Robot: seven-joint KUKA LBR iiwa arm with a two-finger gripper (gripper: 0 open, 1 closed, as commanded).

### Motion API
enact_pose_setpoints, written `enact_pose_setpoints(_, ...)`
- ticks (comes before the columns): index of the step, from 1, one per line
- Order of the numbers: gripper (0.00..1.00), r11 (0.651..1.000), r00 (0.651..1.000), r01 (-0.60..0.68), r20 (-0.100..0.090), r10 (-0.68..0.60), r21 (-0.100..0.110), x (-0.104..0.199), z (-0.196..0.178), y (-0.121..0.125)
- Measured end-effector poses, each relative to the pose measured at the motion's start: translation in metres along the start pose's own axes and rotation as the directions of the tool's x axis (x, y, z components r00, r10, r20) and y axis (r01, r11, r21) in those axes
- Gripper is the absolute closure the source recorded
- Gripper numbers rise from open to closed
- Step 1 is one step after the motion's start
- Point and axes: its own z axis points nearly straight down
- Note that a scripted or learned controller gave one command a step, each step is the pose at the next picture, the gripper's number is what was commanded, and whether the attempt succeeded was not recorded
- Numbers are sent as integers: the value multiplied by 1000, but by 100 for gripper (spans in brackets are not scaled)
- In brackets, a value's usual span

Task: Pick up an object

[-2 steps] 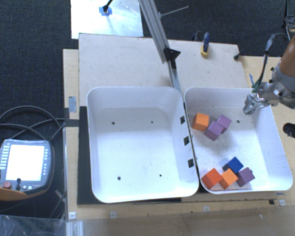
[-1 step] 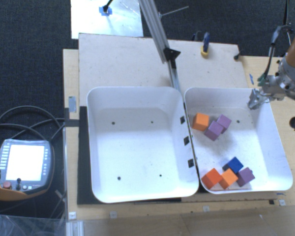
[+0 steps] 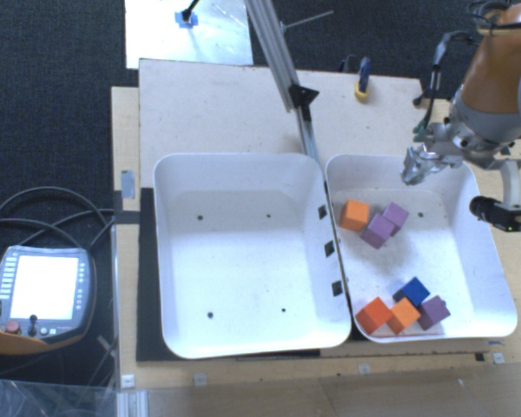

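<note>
gripper (image 3: 414, 170) above right bin (image 3: 482, 259), nothing held

Plastic bins, wood surface, metal tool

I read both bins, left (image 3: 243, 259) and right (image 3: 469, 259), as smooth glossy white plastic; cubes, e.g. orange (image 3: 355, 215), purple (image 3: 379, 230), blue (image 3: 412, 291), look matt, maybe foam or plastic, can't tell. Surface (image 3: 243, 102) is pale board, rough speckled, wood-like edge. Tool (image 3: 414, 168) shiny bare metal. Arm shell (image 3: 497, 72) smooth glossy orange. Floor (image 3: 52, 76) dark coarse carpet.
</note>
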Motion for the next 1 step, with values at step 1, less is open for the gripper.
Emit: enact_pose_setpoints(1, 100, 1000, 1000, 0, 0, 0, 0, 54, 8, 19)
